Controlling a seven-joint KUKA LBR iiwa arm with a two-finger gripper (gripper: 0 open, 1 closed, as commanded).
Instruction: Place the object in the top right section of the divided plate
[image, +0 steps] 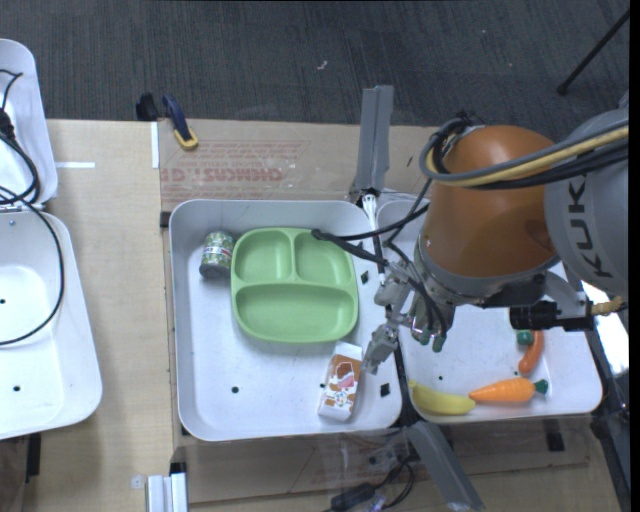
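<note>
Cardboard carton lies flat near the left bin's front right corner, just below the green divided plate. Likely light, stiff, crushable; grip across its narrow sides. Gripper hovers just beside it, empty; finger spacing cannot be told.

A green divided plate and a green-labelled jar lie in a white bin, beside an orange carrot, a yellow banana and a white-and-brown carton.
</note>
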